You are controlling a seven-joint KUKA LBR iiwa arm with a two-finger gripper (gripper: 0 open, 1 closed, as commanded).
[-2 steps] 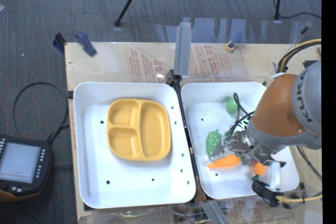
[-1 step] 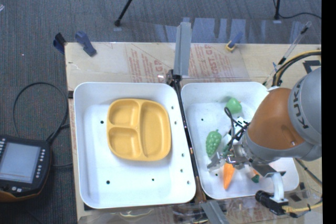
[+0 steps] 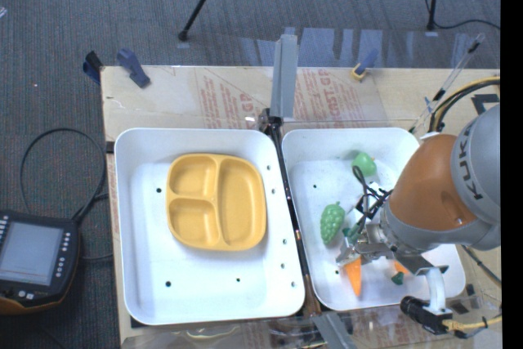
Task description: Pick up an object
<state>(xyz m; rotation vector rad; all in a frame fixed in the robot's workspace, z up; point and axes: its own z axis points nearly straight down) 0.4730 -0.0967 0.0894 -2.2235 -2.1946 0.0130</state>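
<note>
My gripper (image 3: 358, 248) hangs low in the right bin (image 3: 304, 145), below the orange wrist band. An orange carrot (image 3: 355, 279) lies just under it toward the bin's front wall; whether they touch is unclear. A green bunch of grapes (image 3: 331, 221) rests just left of the gripper. A smaller green piece (image 3: 364, 163) lies farther back. Another small orange and green item (image 3: 398, 273) peeks out beneath the arm, mostly hidden.
The left bin (image 3: 139, 151) holds a yellow divided plate (image 3: 217, 201). A raised divider (image 3: 288, 200) separates the two bins. The arm's body covers the right part of the right bin. A grey post (image 3: 284, 82) stands behind the bins.
</note>
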